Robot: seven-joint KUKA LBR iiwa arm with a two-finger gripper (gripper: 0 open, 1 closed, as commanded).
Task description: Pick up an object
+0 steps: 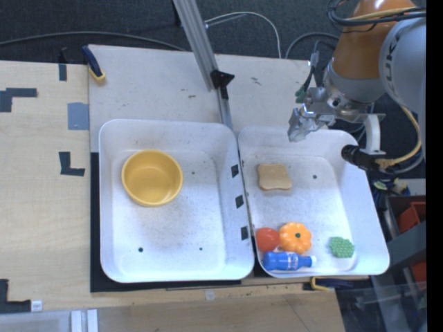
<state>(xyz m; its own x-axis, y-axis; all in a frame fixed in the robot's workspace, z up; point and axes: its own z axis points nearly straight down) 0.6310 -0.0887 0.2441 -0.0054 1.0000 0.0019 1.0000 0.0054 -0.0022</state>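
White plastic, shallow and speckled, is making up the two bins sitting side by side on the pale wooden worktop (41,206). The left bin (166,254) is holding a round yellow plastic bowl (151,177), standing upright toward its far left corner. The right bin (315,206) is carrying five small things: a tan slice of toy bread (274,177) lying flat in its far half, and along its near wall a red rounded toy (267,239), an orange toy pumpkin (295,236), a blue plastic bottle with a white cap (286,261) lying on its side, and a small green knobbly piece (341,247). The red toy and the pumpkin are touching or nearly so, with the bottle lying just in front of them and the green piece sitting apart toward the right.

The grey arm with its orange band (370,33) is reaching in from the right, and its metal pincer (299,131) is hanging above the far rim of the right bin. Whether its jaws are apart or together, I cannot tell; the tips are looking blurred and small from here, and nothing is showing between them. The bread slice is lying nearest, just in front and slightly left of the pincer, while the cluster at the near wall is lying well apart from it.
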